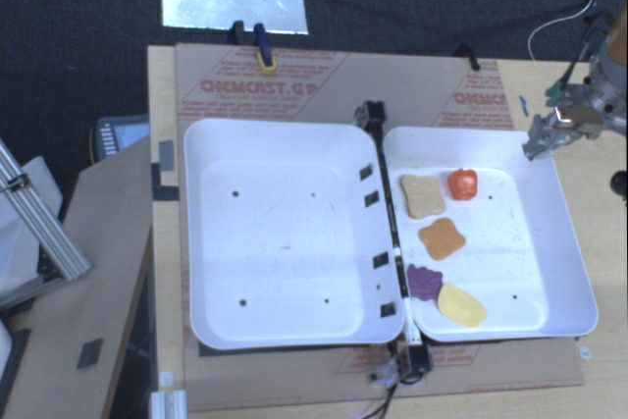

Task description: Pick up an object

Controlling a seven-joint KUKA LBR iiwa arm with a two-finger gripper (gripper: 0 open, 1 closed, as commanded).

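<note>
The gripper [538,144] hangs at the far right of the scene, over the far right corner of the right bin [564,250]. It is small and blurred here, so I cannot tell how it is set, and nothing shows in it. It looks to sit at or just above the bin's rim; whether it touches the rim I cannot tell. The arm [603,83] reaches in behind it from the right edge.

The right bin holds five objects, all in its left half, well apart from the gripper. A red piece [463,183] lies farthest back, with a tan slice [423,195] just beside it on the left. Nearer is an orange piece [442,237]. Nearer still, close to the bin's left wall, is a purple piece [424,282], and a yellow piece [460,305] lies just right of it and a little nearer, close to or touching it. The right half of this bin shows bare white floor.

The left bin [206,240] stands side by side with the right one, their walls meeting at a line of black clips [378,229]. Its floor shows a few small dark dots.

Both bins rest on a brown board [294,78] on the bench.
</note>
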